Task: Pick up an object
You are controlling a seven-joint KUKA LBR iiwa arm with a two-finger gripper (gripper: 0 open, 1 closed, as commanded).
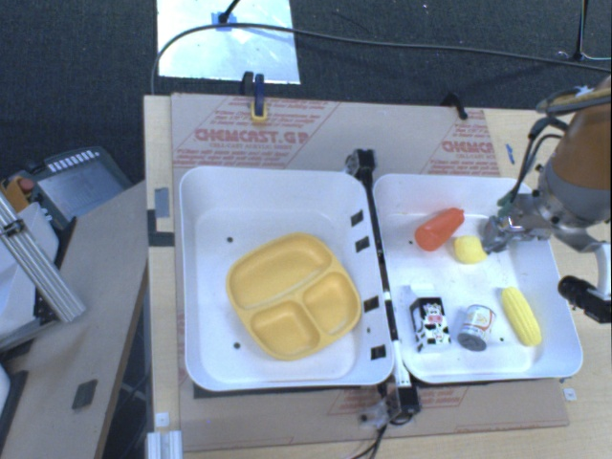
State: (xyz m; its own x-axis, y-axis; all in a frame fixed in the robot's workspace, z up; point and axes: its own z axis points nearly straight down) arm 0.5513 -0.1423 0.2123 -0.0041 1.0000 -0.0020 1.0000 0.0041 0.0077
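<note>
The right bin (545,352) holds an orange carrot-shaped toy (439,229), a small yellow lemon (469,250), a yellow corn cob (521,316), a silver can (475,327) and a small black-and-white carton (430,323). My gripper (497,234) reaches in from the right and hangs low just right of the lemon, its tips close to or touching the lemon's side. I see nothing between its fingers.
The left bin (206,208) carries a yellow three-compartment plate (292,295). A black divider with clips (373,256) runs between the bins. The arm's grey body and orange band (583,151) hang over the right bin's far right corner.
</note>
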